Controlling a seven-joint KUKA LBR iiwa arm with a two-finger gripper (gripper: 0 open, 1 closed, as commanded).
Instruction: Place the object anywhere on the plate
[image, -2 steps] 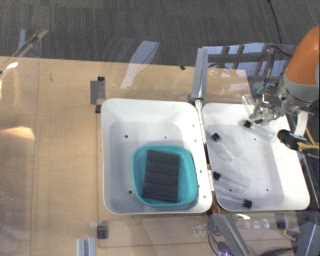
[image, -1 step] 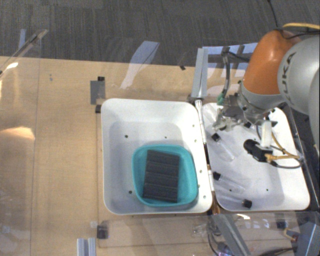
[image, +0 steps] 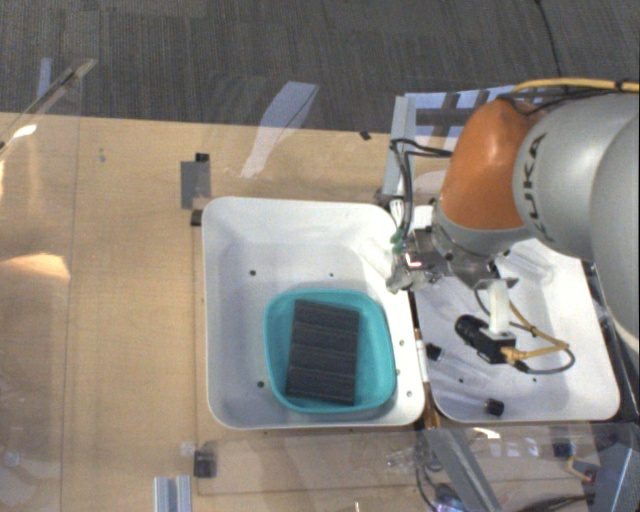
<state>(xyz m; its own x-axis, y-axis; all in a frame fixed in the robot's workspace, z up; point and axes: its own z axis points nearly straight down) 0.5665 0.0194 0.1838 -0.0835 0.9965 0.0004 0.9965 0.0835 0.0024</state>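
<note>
Block (image: 323, 351) on plate (image: 379, 335), apparently clear of tool (image: 409, 264).

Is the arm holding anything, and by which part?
Cannot tell: the end effector is tucked under the wrist. The block lies on the plate, apart from it.

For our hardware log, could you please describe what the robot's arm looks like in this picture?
The arm is bulky, rounded and light grey, with a glossy orange band above the wrist. Part of the dark KUKA lettering shows on the grey shell, and thin black cables loop beside the wrist.
</note>
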